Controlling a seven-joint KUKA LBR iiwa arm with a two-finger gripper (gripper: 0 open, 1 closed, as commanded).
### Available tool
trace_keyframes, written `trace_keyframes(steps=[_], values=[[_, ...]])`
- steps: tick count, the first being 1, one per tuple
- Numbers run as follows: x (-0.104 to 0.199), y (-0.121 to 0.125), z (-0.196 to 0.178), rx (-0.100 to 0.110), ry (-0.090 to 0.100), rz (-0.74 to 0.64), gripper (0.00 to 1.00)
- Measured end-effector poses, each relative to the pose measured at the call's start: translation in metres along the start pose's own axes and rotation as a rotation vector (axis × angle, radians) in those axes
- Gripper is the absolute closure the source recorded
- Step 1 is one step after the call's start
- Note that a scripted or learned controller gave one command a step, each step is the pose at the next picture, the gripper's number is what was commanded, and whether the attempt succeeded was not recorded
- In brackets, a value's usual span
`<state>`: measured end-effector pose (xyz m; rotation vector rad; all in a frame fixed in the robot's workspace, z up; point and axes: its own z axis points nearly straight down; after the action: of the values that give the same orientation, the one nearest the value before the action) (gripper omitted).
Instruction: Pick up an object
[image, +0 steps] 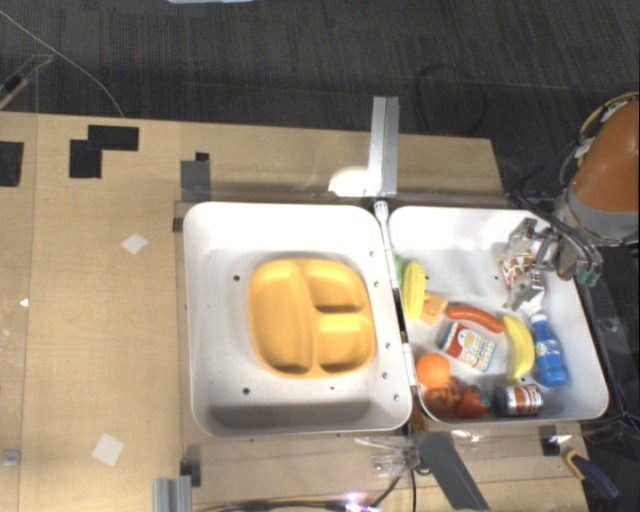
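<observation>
Gripper (527, 268) of the grey arm hangs over the right shallow white bin (470, 225), toward its far right side; whether its jaws stand apart or together I cannot tell. Nearest lie a striped can (517, 400), a red strawberry-like toy (458, 399) and an orange ball (433, 370); beyond them a blue bottle (546, 353), a yellow banana (519, 345) and a white carton (471, 346). Picking 1 isolated piece, probably the banana, and descending straight over its middle should limit jostling.
</observation>
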<state>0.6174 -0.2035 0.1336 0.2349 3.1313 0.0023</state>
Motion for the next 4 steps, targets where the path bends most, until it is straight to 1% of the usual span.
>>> trace_keyframes(steps=[1,2,3,4], values=[[0.023,0.001,0.028,-0.008,-0.02,0.402,0.0],[-0.044,0.011,0.04,-0.006,-0.002,0.746,0.0],[0.007,-0.001,0.044,-0.003,-0.01,0.692,0.0],[0.003,0.001,0.03,-0.006,-0.021,0.684,1.0]])
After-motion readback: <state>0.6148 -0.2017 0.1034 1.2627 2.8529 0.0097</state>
